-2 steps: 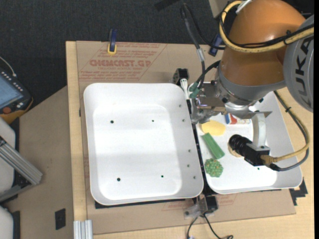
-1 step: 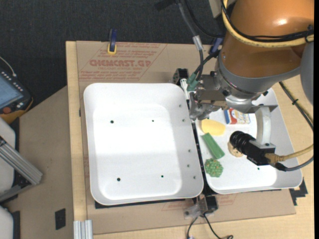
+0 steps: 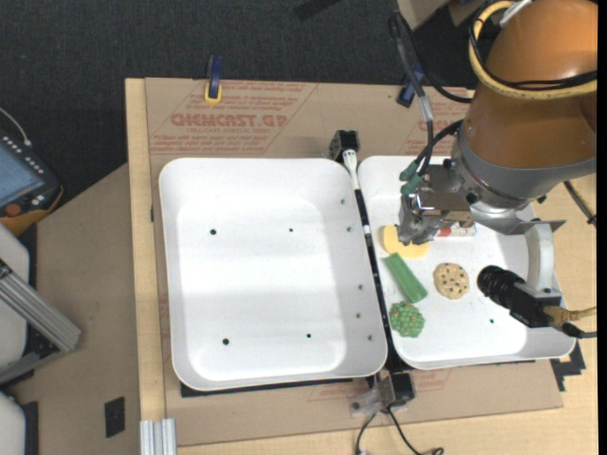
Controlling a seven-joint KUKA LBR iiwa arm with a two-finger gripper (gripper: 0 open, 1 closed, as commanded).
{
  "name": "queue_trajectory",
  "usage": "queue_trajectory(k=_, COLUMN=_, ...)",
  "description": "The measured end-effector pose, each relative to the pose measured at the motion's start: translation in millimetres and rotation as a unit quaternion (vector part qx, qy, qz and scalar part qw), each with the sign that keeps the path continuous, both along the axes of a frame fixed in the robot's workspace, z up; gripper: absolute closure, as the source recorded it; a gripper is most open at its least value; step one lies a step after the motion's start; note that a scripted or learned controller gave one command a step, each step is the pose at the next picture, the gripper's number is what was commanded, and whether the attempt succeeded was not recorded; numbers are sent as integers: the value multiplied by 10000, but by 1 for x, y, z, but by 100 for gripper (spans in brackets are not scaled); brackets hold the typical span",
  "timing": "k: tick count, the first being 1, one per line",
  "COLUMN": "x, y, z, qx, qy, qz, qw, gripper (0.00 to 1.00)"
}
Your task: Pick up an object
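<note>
Camera view puts our gripper [image 3: 414, 230] low over the yellow piece [image 3: 408, 246] in the right bin [image 3: 493, 344]; whether it grips, we cannot tell. We should centre on it, clear of the green stick [image 3: 405, 277] and cookie [image 3: 451, 280].

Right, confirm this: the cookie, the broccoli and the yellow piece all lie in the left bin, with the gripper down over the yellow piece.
Not quite: they lie in the right bin, not the left. The camera view shows the cookie, the broccoli and the yellow piece there, with the gripper down over the yellow piece.
</note>
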State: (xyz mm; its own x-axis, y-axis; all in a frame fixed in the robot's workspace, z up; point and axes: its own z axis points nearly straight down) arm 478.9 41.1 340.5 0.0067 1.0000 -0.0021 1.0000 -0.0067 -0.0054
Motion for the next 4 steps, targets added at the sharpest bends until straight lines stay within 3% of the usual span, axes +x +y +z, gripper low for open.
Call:
queue_trajectory(k=1, x=1, y=16, z=54, qx=17, qy=-62, qz=45, qw=10000, gripper=100)
queue_trajectory(k=3, x=1, y=75, z=160, qx=25, qy=-72, qz=51, qw=10000, gripper=100)
queue_trajectory(k=4, x=-1, y=81, z=59, qx=-5, qy=30, qz=31, qw=10000, gripper=100)
